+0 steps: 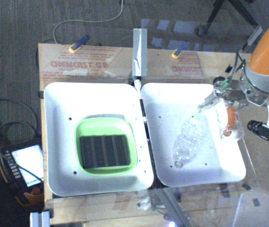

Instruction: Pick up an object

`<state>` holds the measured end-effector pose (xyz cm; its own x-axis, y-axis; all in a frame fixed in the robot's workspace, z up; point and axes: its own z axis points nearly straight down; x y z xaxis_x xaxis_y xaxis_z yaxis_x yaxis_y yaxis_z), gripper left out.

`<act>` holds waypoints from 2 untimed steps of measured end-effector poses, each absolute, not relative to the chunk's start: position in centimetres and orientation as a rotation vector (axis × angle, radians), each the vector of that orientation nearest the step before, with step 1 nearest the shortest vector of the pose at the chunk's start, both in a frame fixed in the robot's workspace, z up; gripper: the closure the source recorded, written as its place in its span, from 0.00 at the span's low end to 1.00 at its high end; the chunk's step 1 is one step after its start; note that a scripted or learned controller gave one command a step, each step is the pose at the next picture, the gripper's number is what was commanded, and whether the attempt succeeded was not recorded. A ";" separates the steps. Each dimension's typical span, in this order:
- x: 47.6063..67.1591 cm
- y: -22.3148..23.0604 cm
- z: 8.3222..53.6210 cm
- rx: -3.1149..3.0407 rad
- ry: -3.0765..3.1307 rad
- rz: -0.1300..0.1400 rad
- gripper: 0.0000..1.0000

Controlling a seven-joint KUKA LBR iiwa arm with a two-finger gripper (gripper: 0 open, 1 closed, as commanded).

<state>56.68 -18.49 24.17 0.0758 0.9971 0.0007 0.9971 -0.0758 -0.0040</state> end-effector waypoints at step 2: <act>55.5 -18.7 26.3 -2.246 -2.194 0.001 0.00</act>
